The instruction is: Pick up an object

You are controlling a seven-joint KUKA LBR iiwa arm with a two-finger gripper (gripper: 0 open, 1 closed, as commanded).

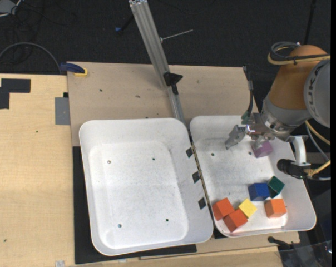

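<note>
The grey arm with its orange band reaches in from 3 o'clock, and its end effector (248, 138) hangs over the upper part of the right-hand shallow white bin (212, 128). One metal finger (233, 136) splays out toward 9 o'clock; a small pale purple block (262, 148) sits just beside the other side of the tool at 4 o'clock from it, but whether that block is pinched or lies on the bin floor cannot be told, nor how wide the tool stands.

Toward 6 o'clock in the same bin lies a cluster of small cubes: a blue cube (258, 191) touching a dark green cube (276, 185), an orange cube (275, 207), a yellow cube (247, 208), and two red-orange cubes (229, 214) near the bin's left wall.

The left-hand white bin (95, 135) lies at 9 o'clock on the wooden counter (118, 90). A slanted aluminium rail (154, 43) rises toward 12 o'clock.
</note>
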